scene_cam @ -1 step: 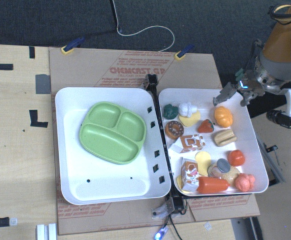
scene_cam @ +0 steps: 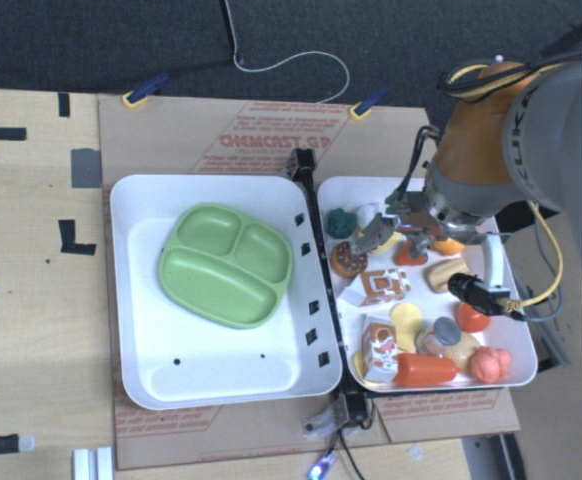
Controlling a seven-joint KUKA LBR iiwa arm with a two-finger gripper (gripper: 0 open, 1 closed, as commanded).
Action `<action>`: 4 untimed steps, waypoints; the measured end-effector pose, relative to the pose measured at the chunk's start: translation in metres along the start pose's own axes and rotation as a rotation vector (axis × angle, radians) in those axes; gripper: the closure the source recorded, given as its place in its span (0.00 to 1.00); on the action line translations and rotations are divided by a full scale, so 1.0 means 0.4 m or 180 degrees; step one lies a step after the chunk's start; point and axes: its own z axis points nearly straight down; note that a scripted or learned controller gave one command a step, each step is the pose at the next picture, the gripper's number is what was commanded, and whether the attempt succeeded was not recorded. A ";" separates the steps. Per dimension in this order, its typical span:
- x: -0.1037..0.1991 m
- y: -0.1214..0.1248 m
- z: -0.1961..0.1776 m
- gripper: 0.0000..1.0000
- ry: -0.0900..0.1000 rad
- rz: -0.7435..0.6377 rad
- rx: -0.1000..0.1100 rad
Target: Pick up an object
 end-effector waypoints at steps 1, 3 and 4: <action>-0.013 0.006 -0.029 1.00 -0.0013 0.0014 -0.0021; 0.171 -0.138 -0.090 1.00 -0.0009 0.0018 0.0014; 0.371 -0.176 -0.380 1.00 -0.0002 -0.0013 -0.0053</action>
